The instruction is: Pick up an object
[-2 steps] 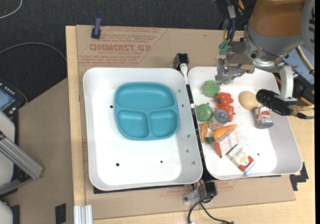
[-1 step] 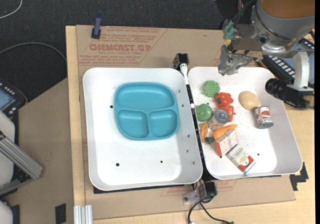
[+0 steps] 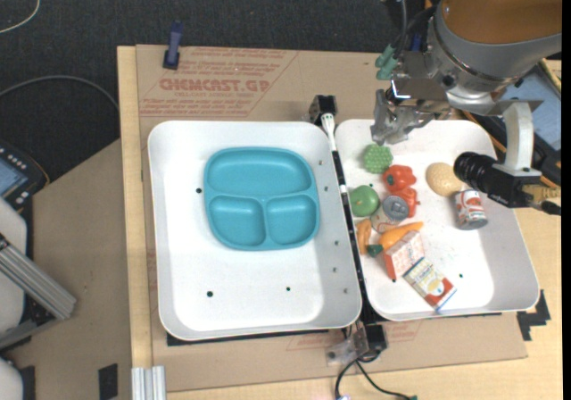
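The arm reaches in from the right, its orange band at the far right, and its tool (image 3: 391,126) hangs over the far-left part of the right bin (image 3: 500,295). Whether the tool is apart or together, I cannot tell. Just near of the tool lies a bumpy green toy vegetable (image 3: 377,157); whether they touch is unclear, and nothing shows between the tool's tips.

Other things crowd the right bin: a red toy pepper (image 3: 401,178) right of the green vegetable, a green apple (image 3: 363,201) by the bin's left wall, a small grey can (image 3: 395,207) just right of the apple, a tan potato (image 3: 442,179), a red and white can (image 3: 471,209) on its side toward the right, an orange carrot (image 3: 396,235), and a small carton (image 3: 425,282) nearest the camera.

The left bin (image 3: 178,282) holds a teal divided plate (image 3: 261,197) with three compartments. Both bins sit side by side on a cardboard-covered surface (image 3: 223,77).
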You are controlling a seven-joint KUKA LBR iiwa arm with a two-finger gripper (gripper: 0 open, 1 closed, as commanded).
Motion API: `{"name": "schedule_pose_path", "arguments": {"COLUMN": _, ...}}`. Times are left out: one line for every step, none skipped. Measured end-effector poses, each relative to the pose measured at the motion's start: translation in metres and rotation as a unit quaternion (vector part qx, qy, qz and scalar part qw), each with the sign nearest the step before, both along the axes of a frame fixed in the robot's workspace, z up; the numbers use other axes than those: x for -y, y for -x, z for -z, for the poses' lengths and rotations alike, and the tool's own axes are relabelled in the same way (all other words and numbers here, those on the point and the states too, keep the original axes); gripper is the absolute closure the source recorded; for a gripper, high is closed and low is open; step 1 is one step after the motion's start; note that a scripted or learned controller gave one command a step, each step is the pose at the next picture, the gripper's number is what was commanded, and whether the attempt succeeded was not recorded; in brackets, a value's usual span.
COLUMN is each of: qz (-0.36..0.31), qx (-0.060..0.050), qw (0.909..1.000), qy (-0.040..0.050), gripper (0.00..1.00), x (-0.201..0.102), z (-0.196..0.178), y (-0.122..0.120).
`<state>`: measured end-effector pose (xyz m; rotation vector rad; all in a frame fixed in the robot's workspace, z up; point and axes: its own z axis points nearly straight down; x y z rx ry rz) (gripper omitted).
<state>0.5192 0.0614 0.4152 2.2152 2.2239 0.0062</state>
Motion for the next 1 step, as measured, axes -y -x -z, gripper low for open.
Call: {"name": "schedule_pose_path", "arguments": {"qz": -0.001, "qx": 0.0, "qw": 1.0, "qy": -0.0007, "gripper": 1.0, "x": -0.0351, "z": -0.0298, "y": 0.0411}}
